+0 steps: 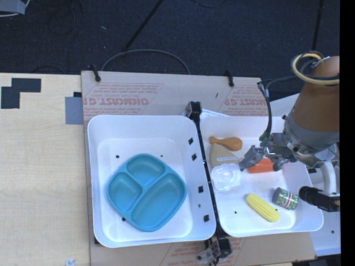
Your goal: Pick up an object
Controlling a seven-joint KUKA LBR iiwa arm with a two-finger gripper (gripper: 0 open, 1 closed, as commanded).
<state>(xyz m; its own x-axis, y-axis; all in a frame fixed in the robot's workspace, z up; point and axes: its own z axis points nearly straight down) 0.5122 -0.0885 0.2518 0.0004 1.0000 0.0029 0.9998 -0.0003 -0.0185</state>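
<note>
Tool point(254, 158): low over the right bin point(310, 223), reaching in from the right; whether its fingers are spread or pressed together cannot be told.
Orange block point(260, 165): touching the tool, just under and right of the tip.
Drumstick point(227, 143): just up-left of the tool.
Clear cup point(226, 178): just down-left.
Corn point(262, 207), can point(285, 198): nearer the front wall, apart from the tool.
Left bin point(105, 148): blue divided plate point(146, 191).

The bench point(39, 165) bears, on seemingly cardboard point(144, 96), two white bins point(100, 176).

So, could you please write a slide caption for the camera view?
Gripper low in right bin beside orange object; corn and can nearby.
</note>
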